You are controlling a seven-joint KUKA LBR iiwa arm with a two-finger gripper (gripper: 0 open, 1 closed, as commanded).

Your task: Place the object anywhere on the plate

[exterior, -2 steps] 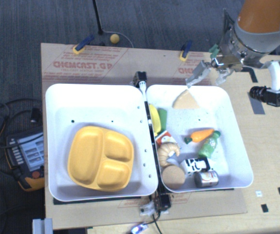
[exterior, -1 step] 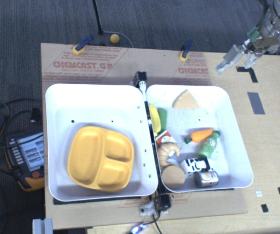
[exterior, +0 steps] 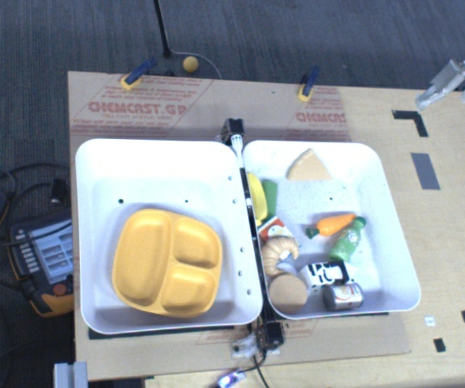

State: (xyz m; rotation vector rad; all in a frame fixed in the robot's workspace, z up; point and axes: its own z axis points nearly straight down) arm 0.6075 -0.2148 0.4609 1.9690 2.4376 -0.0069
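Observation:
A yellow plate [exterior: 167, 259] with three compartments lies in the left white bin [exterior: 103, 168]; nothing rests on it. The right bin [exterior: 378, 184] holds the loose objects: a tan wedge [exterior: 309, 166] at the back, a carrot [exterior: 331, 225], a green bottle [exterior: 347, 241], a banana [exterior: 255, 194], a croissant [exterior: 279, 251], a brown round bun [exterior: 289, 292] and a can [exterior: 342, 296]. A grey part of my gripper [exterior: 445, 82] shows at the upper right, well outside both bins and far from every object.
Both bins sit on a cardboard sheet [exterior: 216, 103] held by clamps [exterior: 138, 73] at the back. A black-and-white item [exterior: 327, 272] lies by the can. Cables and a pendant [exterior: 42, 253] sit left of the bench.

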